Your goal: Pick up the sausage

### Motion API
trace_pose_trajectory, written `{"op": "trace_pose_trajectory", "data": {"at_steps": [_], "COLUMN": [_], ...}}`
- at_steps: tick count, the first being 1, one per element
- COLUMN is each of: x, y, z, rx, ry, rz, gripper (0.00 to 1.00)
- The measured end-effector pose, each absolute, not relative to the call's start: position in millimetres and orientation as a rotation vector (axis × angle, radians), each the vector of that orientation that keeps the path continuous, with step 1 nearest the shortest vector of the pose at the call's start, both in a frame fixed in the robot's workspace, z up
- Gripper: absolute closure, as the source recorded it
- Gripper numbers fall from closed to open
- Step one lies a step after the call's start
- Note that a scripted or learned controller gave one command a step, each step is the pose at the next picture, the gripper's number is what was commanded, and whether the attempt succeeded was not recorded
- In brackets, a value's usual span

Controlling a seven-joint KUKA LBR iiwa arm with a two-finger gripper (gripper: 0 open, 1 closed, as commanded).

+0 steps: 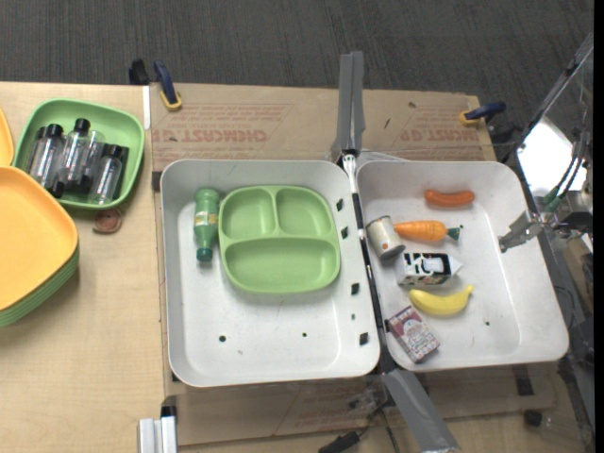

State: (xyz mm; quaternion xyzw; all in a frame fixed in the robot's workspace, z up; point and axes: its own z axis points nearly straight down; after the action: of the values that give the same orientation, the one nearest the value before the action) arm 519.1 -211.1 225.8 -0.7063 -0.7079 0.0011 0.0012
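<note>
Camera view: the sausage (449,197) lies at the far end of the right bin (510,343), just beyond the carrot (422,231). The gripper (517,236) sits at the bin's right rim, well apart; whether clenched or released cannot be told.

The cardboard sheet (283,125) behind the bins bears red printed lettering, upside down from the camera, that reads roughly "CHEMCZT"; the smaller red line beside it is too small to read; the black-and-white carton (429,267) in the right bin carries dark markings that cannot be made out; the small box (413,335) near that bin's front edge shows a patterned face, its print illegible.
</note>
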Motion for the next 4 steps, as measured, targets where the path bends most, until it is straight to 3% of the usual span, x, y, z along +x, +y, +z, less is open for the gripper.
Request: {"op": "trace_pose_trajectory", "data": {"at_steps": [1, 2, 3, 4], "x": [557.3, 625.7, 626.0, 653.1], "y": [-172, -141, -141, -108], "z": [104, 92, 101, 92], "rx": [-2.111, -1.957, -1.955, -1.931], "ry": [-2.327, -2.459, -2.462, -2.469], "rz": [0.000, 0.001, 0.001, 0.015], "gripper": [0.00, 0.00, 1.00, 1.00]}}
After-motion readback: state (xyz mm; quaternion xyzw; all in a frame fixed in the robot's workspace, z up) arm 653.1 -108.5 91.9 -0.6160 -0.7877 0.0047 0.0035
